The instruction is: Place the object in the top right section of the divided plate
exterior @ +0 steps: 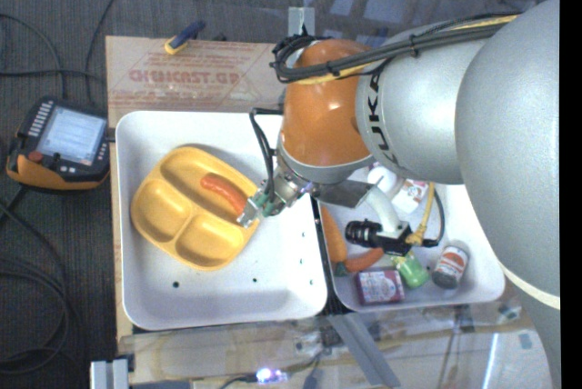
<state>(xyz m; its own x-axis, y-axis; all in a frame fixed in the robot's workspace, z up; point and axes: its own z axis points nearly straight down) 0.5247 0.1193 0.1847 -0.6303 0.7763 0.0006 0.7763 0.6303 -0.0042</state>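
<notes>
A yellow divided plate (191, 207) lies in the left white bin (182, 301). An orange-red sausage-like object (221, 189) rests in the plate's upper right section. My gripper (257, 208) hangs just right of the plate's right rim, close to the lower end of the object. Nothing shows between its fingertips, and how wide they stand is not clear. The big orange wrist band and grey arm cover the area above and to the right.
The right bin (473, 292) holds a carrot (335, 244), a dark red packet (379, 286), a green item (414, 272), a small can (450, 264) and a white bottle (409, 193). A teach pendant (59, 144) lies left of the bench. The wall between the bins is close under the gripper.
</notes>
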